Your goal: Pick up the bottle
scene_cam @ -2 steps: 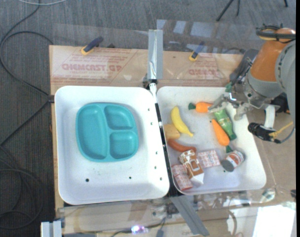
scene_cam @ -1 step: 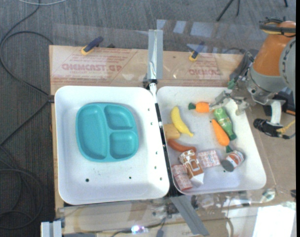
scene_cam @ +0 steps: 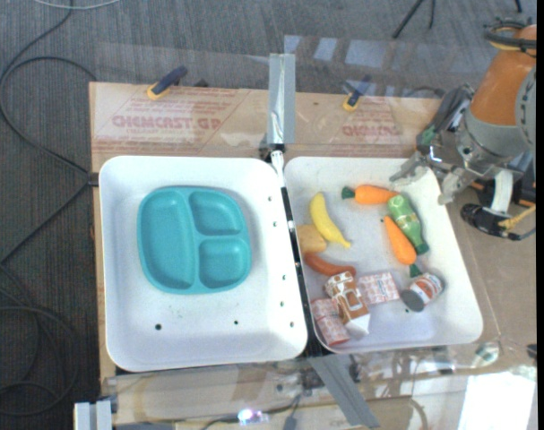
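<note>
Gripper (scene_cam: pixel 426 170) sits at the right bin's (scene_cam: pixel 460 325) upper-right rim, fingers spread, grasping nothing. Green bottle (scene_cam: pixel 406 221) lies inside (tilted), between two carrots (scene_cam: pixel 375 194), just beside the lower one (scene_cam: pixel 398 241).

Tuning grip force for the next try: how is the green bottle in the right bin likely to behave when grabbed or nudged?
The green bottle lies on its side, so a nudge would probably roll it. It looks like smooth toy plastic: likely light, stiff and somewhat slippery. An orange carrot lies against it, so closing on it may shove both.
</note>
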Robot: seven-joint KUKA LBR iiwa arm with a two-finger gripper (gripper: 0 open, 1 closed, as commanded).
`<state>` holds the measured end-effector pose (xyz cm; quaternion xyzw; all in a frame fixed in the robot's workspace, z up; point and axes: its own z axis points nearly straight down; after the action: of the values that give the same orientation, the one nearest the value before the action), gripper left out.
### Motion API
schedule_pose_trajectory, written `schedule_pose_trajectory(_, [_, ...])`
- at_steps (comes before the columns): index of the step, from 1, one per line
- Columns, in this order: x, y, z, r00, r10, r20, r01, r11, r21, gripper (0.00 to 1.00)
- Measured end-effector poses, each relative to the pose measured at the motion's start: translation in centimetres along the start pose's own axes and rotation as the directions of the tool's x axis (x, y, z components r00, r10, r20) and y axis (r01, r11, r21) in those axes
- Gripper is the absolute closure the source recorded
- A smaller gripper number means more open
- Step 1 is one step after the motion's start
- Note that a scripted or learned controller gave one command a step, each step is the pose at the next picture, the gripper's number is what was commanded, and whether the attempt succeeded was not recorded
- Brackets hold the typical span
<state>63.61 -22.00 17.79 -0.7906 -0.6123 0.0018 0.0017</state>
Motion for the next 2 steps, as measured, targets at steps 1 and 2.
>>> schedule_pose_trajectory(1, [1.4, -1.2, -2.0, 0.994, 0.112, 0.000, -0.112, 0.994, 0.000, 0.00])
schedule_pose_trajectory(2, [0.4, -1.9, 4.0, 0.996, 0.087, 0.003, -0.087, 0.996, 0.001, 0.00])
